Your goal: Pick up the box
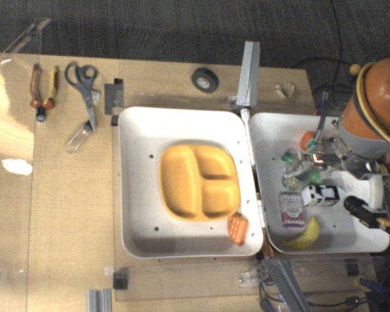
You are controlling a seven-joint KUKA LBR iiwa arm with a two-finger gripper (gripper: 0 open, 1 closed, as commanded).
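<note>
although the box (291, 209) is small, it can be located in the right bin (370, 239), lying flat on the floor near the front, a reddish-purple packet with a label facing up. a banana (305, 234) lies just in front of it, curved along the front wall and close enough that it appears to touch the box's lower corner. a black and white object (321, 194) sits just beside the box on the arm's side, and a cluster of clear and green items (298, 168) sits just behind it, with an orange-red item (307, 140) further back. this crowding is judged to be the reason the box lies square and flat: it is hemmed on three sides and free only toward the dividing wall. the left bin (140, 174) holds a yellow divided tray (199, 179) at its centre and a small orange object (238, 229) at the front right corner, well apart from the box. the arm (377, 103) reaches in from the right, over the rear of the right bin. the gripper (320, 153) hangs above the clutter behind the box, not over the box itself. whether it is parted or closed cannot be told from here, and nothing can be confirmed in its hold. the box is not yet picked up.
</note>
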